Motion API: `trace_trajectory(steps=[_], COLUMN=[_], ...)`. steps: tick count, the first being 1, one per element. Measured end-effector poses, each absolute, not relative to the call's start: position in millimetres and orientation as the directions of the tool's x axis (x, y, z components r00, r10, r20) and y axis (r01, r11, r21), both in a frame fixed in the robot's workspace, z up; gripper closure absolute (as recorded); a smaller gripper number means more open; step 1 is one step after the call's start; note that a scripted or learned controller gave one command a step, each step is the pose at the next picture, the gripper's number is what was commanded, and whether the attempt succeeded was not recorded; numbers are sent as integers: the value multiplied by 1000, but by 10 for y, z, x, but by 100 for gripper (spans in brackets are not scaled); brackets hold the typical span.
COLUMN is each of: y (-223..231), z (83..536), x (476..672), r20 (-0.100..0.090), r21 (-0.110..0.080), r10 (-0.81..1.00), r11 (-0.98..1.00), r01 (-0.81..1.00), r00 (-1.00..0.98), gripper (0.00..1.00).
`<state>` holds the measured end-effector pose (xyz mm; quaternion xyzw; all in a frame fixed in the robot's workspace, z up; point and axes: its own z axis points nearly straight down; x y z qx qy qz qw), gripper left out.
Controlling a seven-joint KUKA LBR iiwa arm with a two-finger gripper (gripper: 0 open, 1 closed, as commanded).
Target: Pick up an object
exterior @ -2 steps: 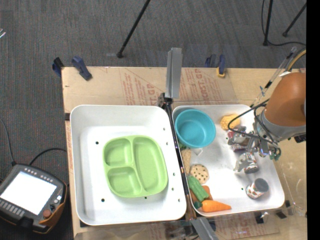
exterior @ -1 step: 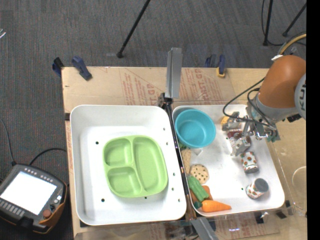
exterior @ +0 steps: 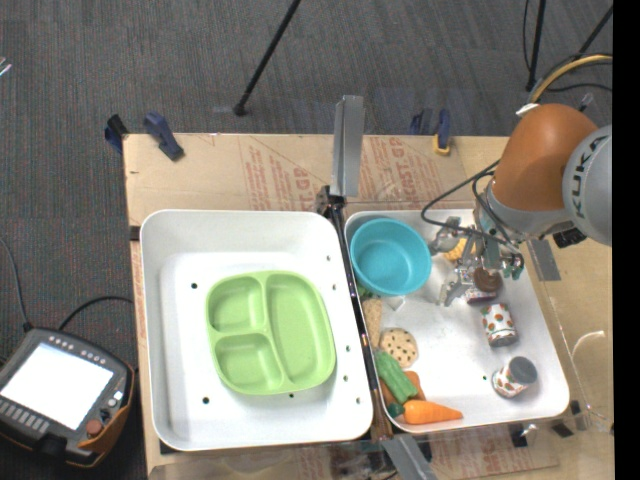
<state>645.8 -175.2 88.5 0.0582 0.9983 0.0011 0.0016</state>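
In the right bin (exterior: 548,353) lie a blue bowl (exterior: 390,255), a chocolate-chip cookie (exterior: 399,346), a green vegetable (exterior: 392,373), an orange carrot (exterior: 432,411) and two small patterned cans (exterior: 497,323) (exterior: 515,375). My gripper (exterior: 468,280) hangs low over the bin's upper middle, just right of the bowl and above the upper can. A dark brown object (exterior: 485,282) sits right at the gripper's right side; whether it is held is unclear. A small yellow item (exterior: 458,248) lies partly hidden under the wrist.
The left bin (exterior: 180,258) holds a green divided plate (exterior: 270,330). A metal post (exterior: 347,148) stands behind the seam between the bins. A tablet-like pendant (exterior: 55,388) lies on the floor at lower left. Cables hang around the wrist.
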Motion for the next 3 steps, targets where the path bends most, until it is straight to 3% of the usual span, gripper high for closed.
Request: trace_trajectory(steps=[1, 2, 3], y=[-2086, -2077, -1668], z=[879, 877, 881], x=[6097, 5700, 6124], r20=[1, -1, -2], r21=[5, 5, 2], r10=[257, 291, 41], r11=[967, 957, 999], r01=[257, 291, 41], r00=[-967, -957, -999], gripper=[0, 0, 0])
